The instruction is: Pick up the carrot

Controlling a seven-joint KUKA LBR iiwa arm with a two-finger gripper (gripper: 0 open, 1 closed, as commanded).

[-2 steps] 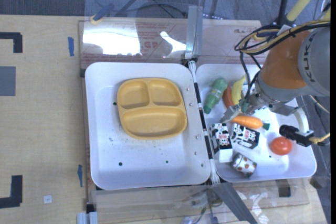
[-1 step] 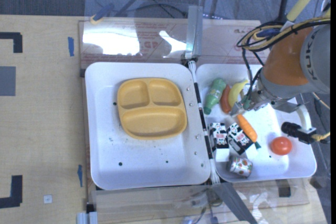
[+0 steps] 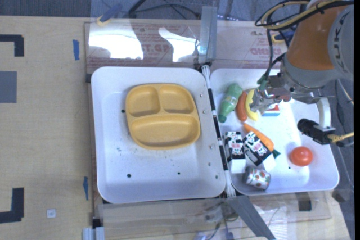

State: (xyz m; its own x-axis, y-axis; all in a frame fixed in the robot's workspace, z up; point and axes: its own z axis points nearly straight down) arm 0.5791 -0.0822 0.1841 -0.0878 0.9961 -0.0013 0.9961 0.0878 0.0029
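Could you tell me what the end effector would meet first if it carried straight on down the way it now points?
Probably the curved yellow-and-orange toy directly beneath the end effector, though depth is unclear from this slanted view; the slim orange carrot lies nearer the camera.

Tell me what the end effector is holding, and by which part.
Cannot be told: the end effector sits low over the banana, beside the carrot, hiding any hold.

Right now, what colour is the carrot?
Orange, lying in the right bin: carrot, camera view.

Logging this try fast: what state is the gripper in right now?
Gripper: cannot be told; it hangs over the right bin, near the carrot.
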